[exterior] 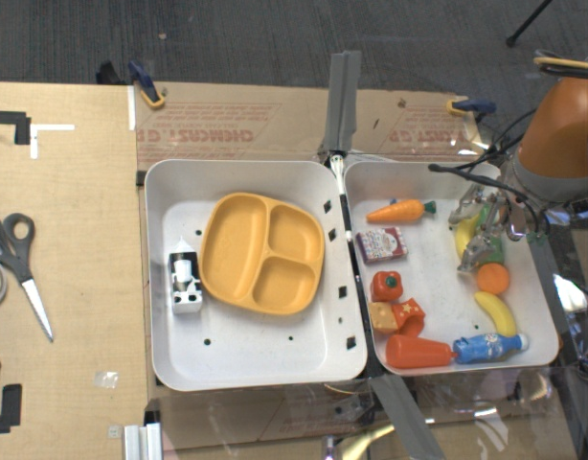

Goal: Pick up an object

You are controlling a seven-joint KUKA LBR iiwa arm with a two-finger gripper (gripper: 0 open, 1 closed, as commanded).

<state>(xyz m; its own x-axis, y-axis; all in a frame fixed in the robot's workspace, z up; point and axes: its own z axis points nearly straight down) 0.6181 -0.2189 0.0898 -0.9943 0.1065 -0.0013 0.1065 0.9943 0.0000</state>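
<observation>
Jaw state I cannot tell: the gripper (486,230) hangs low in the right bin (538,338), its metal parts overlapping a yellow-green item (464,241). I see nothing lifted, so I judge the pick not yet done; grasp and lift remain. Just below it lies a round, smooth orange (492,278), then a curved banana (496,312) and a blue bottle (486,347). Farther left rest a tapered carrot (397,211) and a red cone-shaped piece (417,352). The left bin (165,343) bears a matte yellow divided plate (262,253).
</observation>
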